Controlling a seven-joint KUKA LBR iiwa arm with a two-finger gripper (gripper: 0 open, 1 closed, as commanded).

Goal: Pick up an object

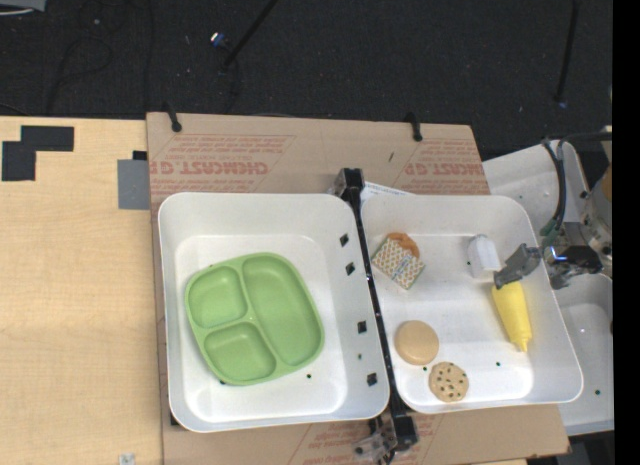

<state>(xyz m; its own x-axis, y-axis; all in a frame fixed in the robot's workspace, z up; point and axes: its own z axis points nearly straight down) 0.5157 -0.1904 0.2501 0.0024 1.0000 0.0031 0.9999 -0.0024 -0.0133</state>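
We are looking down on two shallow white bins side by side on a sheet of cardboard [300, 153]. The left bin [200, 215] holds a green divided plate [254, 318], lying flat and turned at a slant, with three compartments.

Over in the right bin [560, 378] we find the things on offer. A small checked packet with an orange-brown top [398, 260] lies near the divider between the bins. Below it sits a round tan bun [417, 342], and just below that, close to the bin's near wall, a chocolate-chip cookie [449, 382]. Toward the right wall we see a small white cup [484, 252], and beside it a yellow bottle [513, 314] lying down, its narrow end pointing toward the near wall.

The gripper [522, 263] comes in from the right edge, low over the right bin. Its grey tip sits just above the upper end of the yellow bottle and just to the right of the white cup. We cannot tell from here whether it is touching either one, and we cannot tell whether it is open or closed; nothing is plainly caught in it. Everything in the bin rests on the floor.
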